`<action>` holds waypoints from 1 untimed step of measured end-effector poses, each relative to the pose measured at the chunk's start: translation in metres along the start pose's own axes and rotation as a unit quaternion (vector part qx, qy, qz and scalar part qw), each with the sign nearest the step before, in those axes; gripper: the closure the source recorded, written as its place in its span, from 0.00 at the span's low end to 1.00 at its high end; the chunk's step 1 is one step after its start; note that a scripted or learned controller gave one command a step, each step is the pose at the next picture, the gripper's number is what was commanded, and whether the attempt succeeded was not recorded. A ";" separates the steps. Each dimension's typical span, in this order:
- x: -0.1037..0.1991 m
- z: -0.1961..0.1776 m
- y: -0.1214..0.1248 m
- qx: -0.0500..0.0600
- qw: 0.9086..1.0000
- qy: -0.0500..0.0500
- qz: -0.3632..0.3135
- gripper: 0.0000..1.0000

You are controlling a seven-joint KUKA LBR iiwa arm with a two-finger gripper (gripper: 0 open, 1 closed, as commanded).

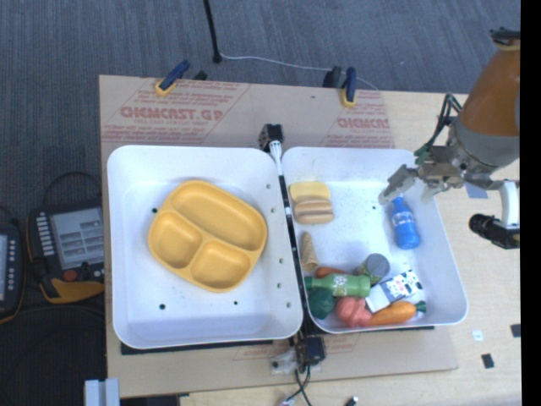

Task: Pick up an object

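My gripper [436, 186] hovers over the right side of the right bin [355, 161], open, with nothing between its fingers. One grey finger [396, 184] points down-left, just above a blue bottle [405, 225] lying near the bin's right wall. In the same bin are a tan and yellow sponge-like block [311, 201], a small cone [308, 250], a green item [338, 284], a red item [353, 311], an orange carrot [393, 313], a grey round can [376, 266] and a small white printed box [399, 286].
The left bin [135, 176] holds a yellow divided plate [207, 235]. Blue and yellow clamps [172, 77] [348, 87] pin the cardboard at the back. A control pendant [72, 239] lies on the floor to the left.
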State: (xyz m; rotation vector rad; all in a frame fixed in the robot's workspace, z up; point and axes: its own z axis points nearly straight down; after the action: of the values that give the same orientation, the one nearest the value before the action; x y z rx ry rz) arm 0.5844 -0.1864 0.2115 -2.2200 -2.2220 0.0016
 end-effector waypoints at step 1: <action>-0.022 0.116 0.007 -0.001 1.000 0.000 0.000 0.00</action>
State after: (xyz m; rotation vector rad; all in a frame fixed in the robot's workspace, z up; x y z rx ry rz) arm 0.5912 -0.2086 0.0960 -2.2206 -2.2233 0.0005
